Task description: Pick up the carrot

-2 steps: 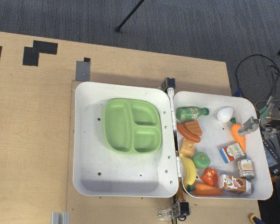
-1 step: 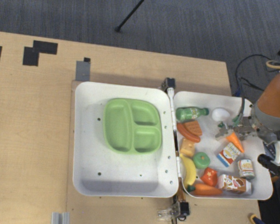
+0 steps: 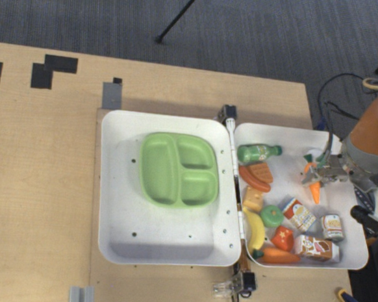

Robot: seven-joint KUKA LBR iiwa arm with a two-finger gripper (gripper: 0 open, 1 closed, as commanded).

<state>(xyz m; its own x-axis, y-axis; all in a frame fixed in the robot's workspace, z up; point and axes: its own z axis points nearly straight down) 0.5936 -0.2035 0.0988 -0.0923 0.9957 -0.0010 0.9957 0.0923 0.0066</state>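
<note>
Carrot — small, orange, green at its top end — sits in the upper right part of the right bin, at roughly two o'clock from that bin's centre, tilted with its tip pointing down the view. The gripper reaches in from three o'clock on a grey arm with an orange band, and its metal fingers appear pressed in around the carrot's green-topped end, pinching it; whether the carrot has left the bin floor is not clear from above. The grasp therefore looks made, while a clean lift remains to be shown. Other toy food crowds the same bin: a green bottle at eleven o'clock, a banana at seven o'clock, a tomato and a second long orange piece at six o'clock. The left bin holds a green divided plate, well apart from the action.
</note>
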